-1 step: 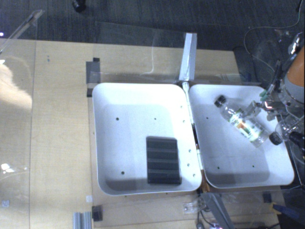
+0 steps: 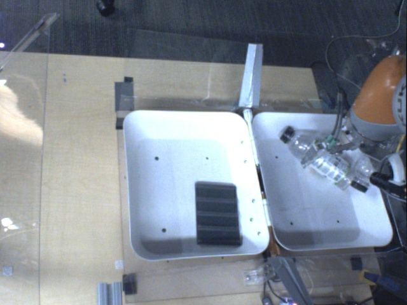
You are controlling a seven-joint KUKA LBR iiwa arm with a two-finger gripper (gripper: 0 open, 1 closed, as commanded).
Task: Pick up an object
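While the black ridged block (image 2: 218, 213) lies flat at the lower middle of the left bin (image 2: 143, 170), the gripper (image 2: 331, 161) is seen in the right bin (image 2: 286, 224), at the frame's right. Its jaws are blurred by clear plastic parts; their state cannot be told.

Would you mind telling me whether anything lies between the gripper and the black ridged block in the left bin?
The gripper is over the right bin; the black ridged block lies in the left bin. Between them are the bins' adjoining rims; otherwise only bare bin floor.
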